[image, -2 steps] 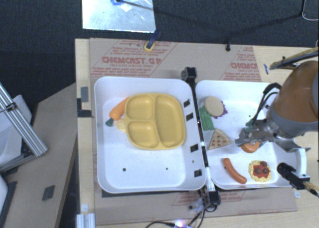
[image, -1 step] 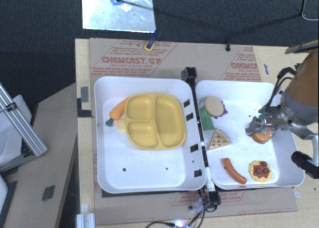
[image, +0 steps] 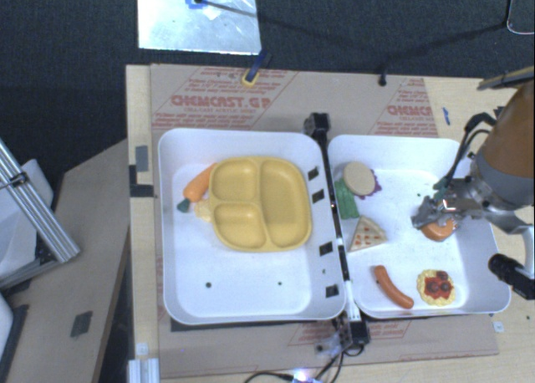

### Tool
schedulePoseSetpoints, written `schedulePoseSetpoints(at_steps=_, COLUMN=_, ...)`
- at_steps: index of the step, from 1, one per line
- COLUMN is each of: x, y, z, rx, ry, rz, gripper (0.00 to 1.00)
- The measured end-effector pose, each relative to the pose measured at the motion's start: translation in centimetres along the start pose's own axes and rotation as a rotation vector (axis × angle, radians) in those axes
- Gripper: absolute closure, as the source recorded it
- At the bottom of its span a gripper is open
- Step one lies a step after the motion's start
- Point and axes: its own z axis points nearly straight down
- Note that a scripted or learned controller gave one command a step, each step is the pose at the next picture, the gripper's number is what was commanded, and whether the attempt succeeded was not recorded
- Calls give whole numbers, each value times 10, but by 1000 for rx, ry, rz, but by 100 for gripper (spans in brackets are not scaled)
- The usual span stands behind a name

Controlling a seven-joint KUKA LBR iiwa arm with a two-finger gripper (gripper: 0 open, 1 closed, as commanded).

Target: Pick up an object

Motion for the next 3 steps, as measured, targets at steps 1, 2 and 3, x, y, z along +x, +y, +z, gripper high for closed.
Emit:
schedulePoseSetpoints(at_steps=1, x=56, y=9, z=-9, rx=-1, ry=2, rz=-6, gripper=100)
schedulePoseSetpoints(at_steps=2, x=106, y=23, z=-10, rx=0, ry=2, rz=-6, gripper=100)
schedulePoseSetpoints(at_steps=3, x=105, y=17, z=9, rx=3, ry=1, rz=2, gripper=100)
